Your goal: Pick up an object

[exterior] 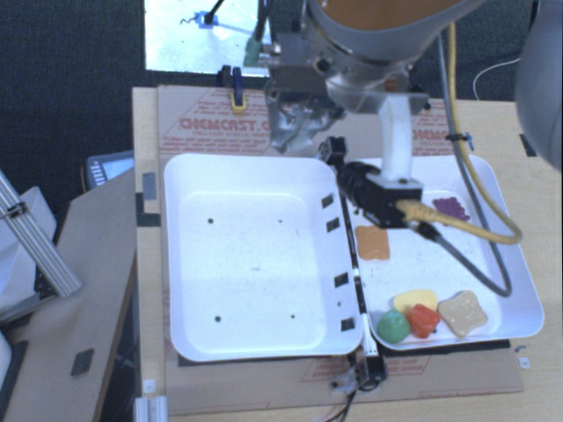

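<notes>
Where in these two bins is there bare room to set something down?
The left bin is bare wall to wall. In the right bin, floor is free between the orange piece and the near-edge cluster: yellow piece, green ball, toast.

The grey KUKA arm [387,25] with its broad orange band enters at the top of the view and hangs over the far edge of the shallow white right-hand bin [519,297], its bulky wrist housing above the bin's far left corner. From the wrist a pale, upright post [396,143] drops toward the bin, ending in a black block [383,196] just inside the bin's left wall. The two-finger gripper [295,134], a blurred metallic cluster, sits beyond the bin's far left corner. A yellow cable [475,192] and a grey cable [475,266] loop from the arm across the bin's middle.
</notes>
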`<state>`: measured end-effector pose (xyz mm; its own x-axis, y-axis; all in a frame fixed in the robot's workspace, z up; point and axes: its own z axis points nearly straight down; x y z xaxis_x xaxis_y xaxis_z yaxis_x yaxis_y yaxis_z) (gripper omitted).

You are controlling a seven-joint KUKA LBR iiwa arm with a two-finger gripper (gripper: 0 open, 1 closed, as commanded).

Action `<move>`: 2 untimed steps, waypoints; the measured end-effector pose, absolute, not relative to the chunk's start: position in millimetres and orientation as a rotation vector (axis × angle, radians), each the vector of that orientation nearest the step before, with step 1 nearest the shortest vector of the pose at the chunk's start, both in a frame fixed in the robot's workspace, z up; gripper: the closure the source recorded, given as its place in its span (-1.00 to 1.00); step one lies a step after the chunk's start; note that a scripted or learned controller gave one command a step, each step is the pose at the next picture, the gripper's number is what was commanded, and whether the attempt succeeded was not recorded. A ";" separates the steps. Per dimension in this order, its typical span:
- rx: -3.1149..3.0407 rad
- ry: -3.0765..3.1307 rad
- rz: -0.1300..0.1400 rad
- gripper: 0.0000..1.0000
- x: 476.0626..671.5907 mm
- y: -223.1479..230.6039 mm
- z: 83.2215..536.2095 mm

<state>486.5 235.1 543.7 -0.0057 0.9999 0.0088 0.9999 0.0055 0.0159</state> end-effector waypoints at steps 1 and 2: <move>2.225 2.217 -0.002 1.00 486.6 159.8 518.5; 2.225 2.224 -0.013 1.00 485.9 151.8 410.3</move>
<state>485.9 151.8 410.3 0.0005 1.0000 -0.0032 1.0000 -0.0005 -0.0089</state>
